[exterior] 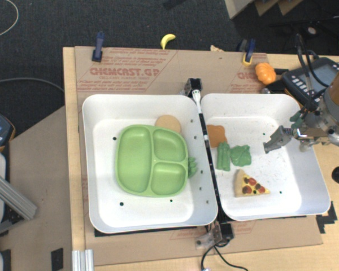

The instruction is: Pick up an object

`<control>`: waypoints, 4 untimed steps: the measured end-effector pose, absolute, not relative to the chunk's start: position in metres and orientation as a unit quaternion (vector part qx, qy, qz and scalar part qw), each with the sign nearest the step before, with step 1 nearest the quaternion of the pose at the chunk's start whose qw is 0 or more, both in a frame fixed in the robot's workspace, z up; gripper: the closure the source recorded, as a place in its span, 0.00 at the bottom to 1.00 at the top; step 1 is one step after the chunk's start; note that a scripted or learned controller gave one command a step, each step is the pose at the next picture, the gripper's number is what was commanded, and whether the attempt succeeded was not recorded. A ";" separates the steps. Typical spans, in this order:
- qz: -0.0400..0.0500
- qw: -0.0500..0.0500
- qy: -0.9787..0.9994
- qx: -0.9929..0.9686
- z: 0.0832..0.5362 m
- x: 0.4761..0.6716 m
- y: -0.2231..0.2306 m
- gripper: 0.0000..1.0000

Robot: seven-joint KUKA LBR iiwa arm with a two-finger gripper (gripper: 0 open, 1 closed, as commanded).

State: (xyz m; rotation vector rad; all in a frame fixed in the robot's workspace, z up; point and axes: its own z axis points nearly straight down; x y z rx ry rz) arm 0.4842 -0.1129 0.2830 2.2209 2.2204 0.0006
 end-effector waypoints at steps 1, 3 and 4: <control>0.003 0.003 0.709 0.705 0.352 0.480 -0.079 0.00; 0.002 0.002 0.708 0.706 0.438 0.480 -0.033 0.00; 0.001 0.001 0.707 0.707 0.437 0.480 -0.034 0.00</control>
